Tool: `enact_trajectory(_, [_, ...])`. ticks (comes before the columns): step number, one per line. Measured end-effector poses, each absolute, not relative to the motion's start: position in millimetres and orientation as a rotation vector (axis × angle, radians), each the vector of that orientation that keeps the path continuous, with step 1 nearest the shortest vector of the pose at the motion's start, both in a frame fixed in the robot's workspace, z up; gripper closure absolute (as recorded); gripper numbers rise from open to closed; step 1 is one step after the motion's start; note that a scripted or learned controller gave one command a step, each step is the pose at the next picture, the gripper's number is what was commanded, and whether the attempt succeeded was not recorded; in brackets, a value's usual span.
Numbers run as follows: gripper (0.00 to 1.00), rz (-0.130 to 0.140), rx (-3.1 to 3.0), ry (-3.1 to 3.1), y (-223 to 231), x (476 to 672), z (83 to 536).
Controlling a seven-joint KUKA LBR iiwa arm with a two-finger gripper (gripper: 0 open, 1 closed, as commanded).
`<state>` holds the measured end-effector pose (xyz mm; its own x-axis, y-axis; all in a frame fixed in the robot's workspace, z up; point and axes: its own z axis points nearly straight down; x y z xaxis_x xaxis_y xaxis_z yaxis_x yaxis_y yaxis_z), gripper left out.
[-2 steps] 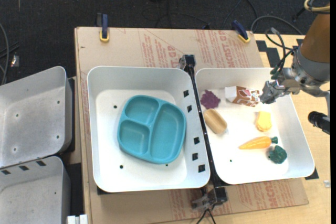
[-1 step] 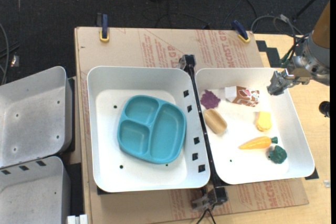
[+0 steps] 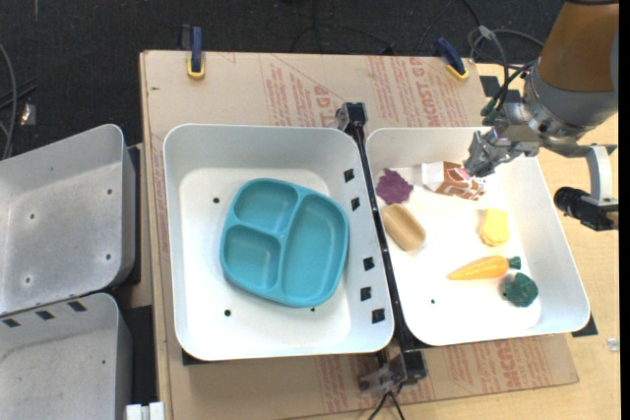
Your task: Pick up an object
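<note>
Camera view from above the bench has the arm (image 3: 576, 44) coming in from the right, grey with its orange section up top, and its gripper (image 3: 481, 162) hanging low over the far part of the right bin (image 3: 561, 261). From where I stand I cannot tell how the gripper is set; the tips are a dark blur. Just left of the gripper, touching or nearly touching it, lies a small brown and white box (image 3: 456, 180), tilted on the bin floor, with a white scrap (image 3: 433, 174) at its left end. I cannot say that anything is actually caught in the gripper.

Further left of the gripper, near the wall between the bins, sits a purple grape bunch (image 3: 395, 186), and just nearer the camera than that lies a tan bread roll (image 3: 404, 227). Nearer the camera than the gripper is a yellow lump (image 3: 494, 227), then an orange carrot (image 3: 480, 269) lying flat, and beside its right end a dark green broccoli piece (image 3: 521, 290).

Well to the left of the gripper, the left bin (image 3: 197, 310) holds a turquoise divided plate (image 3: 285, 242) with three compartments, lying flat. Both bins rest on a brown cardboard sheet (image 3: 276, 84) clipped at its far edge.
</note>
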<state>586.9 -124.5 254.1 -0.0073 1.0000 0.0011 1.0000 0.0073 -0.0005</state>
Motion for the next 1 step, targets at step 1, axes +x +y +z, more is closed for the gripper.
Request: enact_trajectory(1, [1.00,-0.004,-2.213,-2.232,-70.8,605.7,258.6])
